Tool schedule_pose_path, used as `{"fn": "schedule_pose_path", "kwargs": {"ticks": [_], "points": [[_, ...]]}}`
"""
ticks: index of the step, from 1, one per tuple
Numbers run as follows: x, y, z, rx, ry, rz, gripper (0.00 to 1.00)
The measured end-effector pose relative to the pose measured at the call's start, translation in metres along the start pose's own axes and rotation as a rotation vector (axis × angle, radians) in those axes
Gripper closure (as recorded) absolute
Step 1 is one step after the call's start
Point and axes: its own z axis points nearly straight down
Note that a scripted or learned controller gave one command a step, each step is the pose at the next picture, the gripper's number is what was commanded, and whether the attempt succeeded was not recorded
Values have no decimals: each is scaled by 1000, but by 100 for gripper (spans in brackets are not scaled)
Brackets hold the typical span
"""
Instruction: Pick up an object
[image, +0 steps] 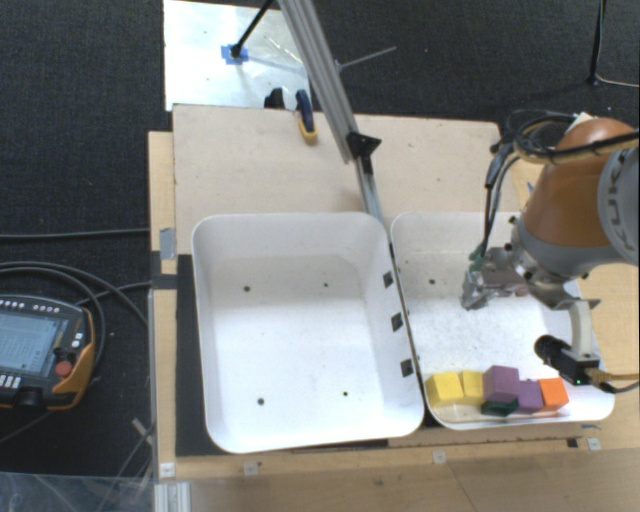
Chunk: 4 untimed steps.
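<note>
A: Camera view. Gripper (478, 290) hangs over the middle of the right bin (437, 235). Finger opening: cannot tell from this angle. Nothing seen held.

B: Objects?

A: Blocks in a row along the bin's near edge: yellow block (445, 387), purple block (502, 381), green block (498, 407), orange block (553, 392). The row runs left to right.

B: Relation for the pick?

A: Blocks lie nearward of the gripper and slightly right, apart from it. Judged: the gripper must travel toward the near wall, then descend. Left bin (215, 240) holds no pick candidate.
</note>
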Motion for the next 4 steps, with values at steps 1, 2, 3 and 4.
{"fn": "schedule_pose_path", "kwargs": {"ticks": [1, 2, 3, 4], "points": [[0, 1, 0, -2, 0, -1, 0], [-86, 4, -64, -9, -6, 6, 0], [-81, 5, -72, -6, -3, -7, 100], [-81, 4, -71, -5, -2, -7, 0]]}}
